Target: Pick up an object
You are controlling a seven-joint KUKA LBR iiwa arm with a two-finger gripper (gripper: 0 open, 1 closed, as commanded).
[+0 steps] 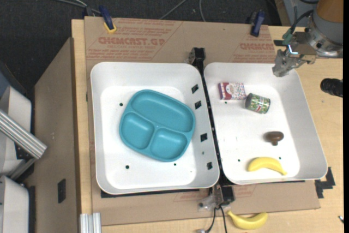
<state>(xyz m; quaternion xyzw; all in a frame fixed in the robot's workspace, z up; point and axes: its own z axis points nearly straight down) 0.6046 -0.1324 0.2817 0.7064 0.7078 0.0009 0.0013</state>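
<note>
Left bin (pixel 103 117): holds one teal divided plate (pixel 157 124), lying flat near the centre, three compartments up, tilted a little clockwise.
Divider: black clips run down the seam between the two bins, at 9 o'clock from the right bin's contents.
Right bin (pixel 311 133): four candidate objects, all apart from one another.
Small carton (pixel 232 90): pink and white, lying flat toward 11 o'clock of the right bin, just beside the can.
Can (pixel 257 103): green-labelled, on its side, at 4 o'clock from the carton.
Brown piece (pixel 274 137): small, dark, rounded; what it is cannot be told. It sits at 5 o'clock from the can.
Banana (pixel 266 165): yellow, curved, near the bin's 6 o'clock rim.
Outside the bins: a second banana (pixel 248 219) on the bench at 6 o'clock, below the right bin.
Gripper (pixel 284 64): over the right bin's 1 o'clock corner, well apart from every object, with nothing in its grasp; whether it is open or closed cannot be told.
Step in hand: judged as the approach, with no object yet chosen.
Doing it well: the can is nearest, at 8 o'clock from the gripper. Come down centred over it and close across its short width, since a can on its side may roll. Keep off the carton alongside.
</note>
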